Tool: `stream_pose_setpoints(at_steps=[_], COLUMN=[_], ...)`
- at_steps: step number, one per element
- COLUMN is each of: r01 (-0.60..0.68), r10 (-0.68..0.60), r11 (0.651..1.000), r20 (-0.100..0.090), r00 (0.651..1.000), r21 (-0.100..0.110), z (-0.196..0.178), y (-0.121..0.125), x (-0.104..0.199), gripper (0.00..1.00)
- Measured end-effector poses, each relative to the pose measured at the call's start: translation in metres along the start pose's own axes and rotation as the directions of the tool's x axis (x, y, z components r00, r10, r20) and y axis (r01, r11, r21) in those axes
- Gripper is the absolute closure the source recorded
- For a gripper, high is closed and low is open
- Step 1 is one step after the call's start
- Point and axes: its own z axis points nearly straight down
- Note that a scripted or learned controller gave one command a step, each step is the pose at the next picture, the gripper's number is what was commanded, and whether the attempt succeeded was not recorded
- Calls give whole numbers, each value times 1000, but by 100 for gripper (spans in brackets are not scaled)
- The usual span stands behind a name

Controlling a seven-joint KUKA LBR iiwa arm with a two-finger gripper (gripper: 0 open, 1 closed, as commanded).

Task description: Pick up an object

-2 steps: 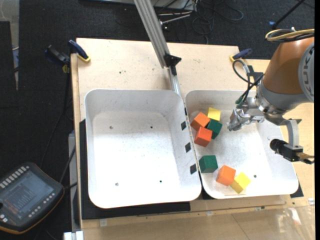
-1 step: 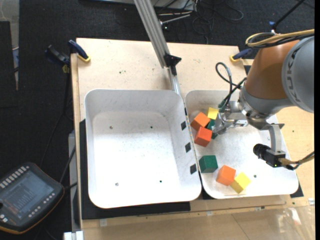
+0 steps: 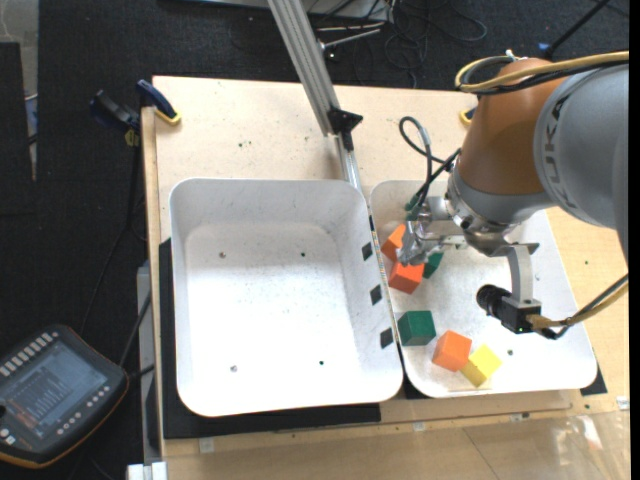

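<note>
- Arm (image 3: 545, 138) comes in from the right of the view, grey body with an orange band, wrist over the right bin (image 3: 560, 368).
- Hand (image 3: 418, 243) sits low at the right bin's left side, close to the wall shared with the left bin (image 3: 200, 268).
- Hand state: can't tell how far open it is. Metal parts and cabling cover the tips.
- Red-orange block (image 3: 405, 277): small cube, tilted, a darker red face toward the camera, just below the hand. It looks to be touching the hand, but no grip between fingers is visible.
- Second orange block (image 3: 394, 240) is just above and left of the red-orange block, partly hidden by the hand.
- A dark green piece (image 3: 432, 263) peeks out just right of the red-orange block, mostly covered.
- Green cube (image 3: 416, 327) is below the red-orange block, apart from it, on the bin floor.
- Orange cube (image 3: 452, 350) is down and right of the green cube, with a yellow block (image 3: 481, 365) touching its right side.
- Left bin stands left of the red-orange block across the shared wall; its floor shows only dark specks.
- Both bins rest on a pale wood counter (image 3: 250, 128).
- Teach pendant (image 3: 45, 393) lies off the counter, far left and below.
</note>
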Motion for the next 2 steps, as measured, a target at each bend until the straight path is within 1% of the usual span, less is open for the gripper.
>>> stream_pose_setpoints(at_steps=[1,2], r01=[0,-1], r10=[0,1], r11=[1000,1000], r20=[-1,0], r00=[1000,1000], r21=[1,5], z=[-14,-4], y=[5,1], x=[54,109], gripper=[100,100])
